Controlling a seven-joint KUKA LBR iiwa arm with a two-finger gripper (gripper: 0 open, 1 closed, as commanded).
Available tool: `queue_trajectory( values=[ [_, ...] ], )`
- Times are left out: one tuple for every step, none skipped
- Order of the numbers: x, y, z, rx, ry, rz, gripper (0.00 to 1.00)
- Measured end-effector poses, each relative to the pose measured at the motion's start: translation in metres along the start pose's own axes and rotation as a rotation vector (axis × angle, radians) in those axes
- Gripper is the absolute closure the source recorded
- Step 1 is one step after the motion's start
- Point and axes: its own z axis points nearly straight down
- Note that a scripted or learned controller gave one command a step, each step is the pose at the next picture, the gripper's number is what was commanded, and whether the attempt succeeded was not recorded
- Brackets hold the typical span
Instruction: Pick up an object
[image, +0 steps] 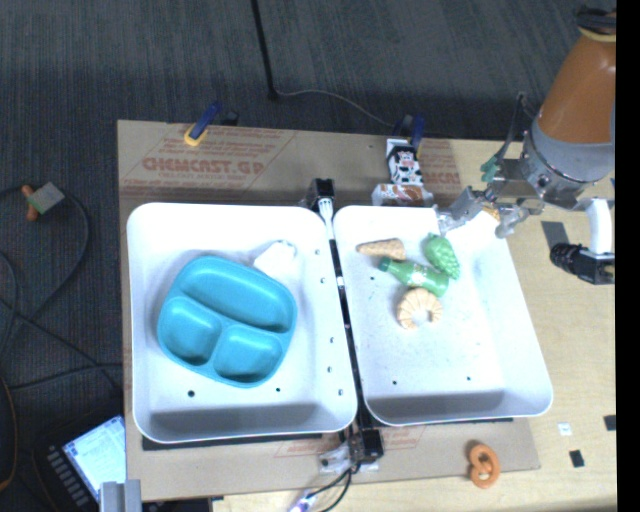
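The right bin (500, 395) holds a tan cone-shaped toy (382, 248), a green leafy toy (441, 255) with a green stalk piece (410, 271) beside it, and a tan curled toy (418, 308). My gripper (481, 215) hangs over the bin's far right corner, above and to the right of the green leafy toy. Its two fingers (458, 212) stand apart, open, with nothing held between them. The orange-banded arm (585, 90) comes in from the upper right.
The left bin (150, 400) holds a blue divided plate (228, 318) and a small white object (276, 257). A small black-and-white figure (404, 168) stands behind the bins. An orange ring (484, 463) lies on the bench in front. Blue clamps (203, 122) grip the board's far edge.
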Motion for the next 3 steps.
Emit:
queue_trajectory(
  values=[
    [0.002, 0.024, 0.144, 0.004, 0.001, 0.000, 0.00],
    [0.025, -0.006, 0.191, -0.007, -0.002, 0.001, 0.00],
    [0.023, -0.006, 0.181, -0.007, -0.004, 0.001, 1.00]
  ],
)
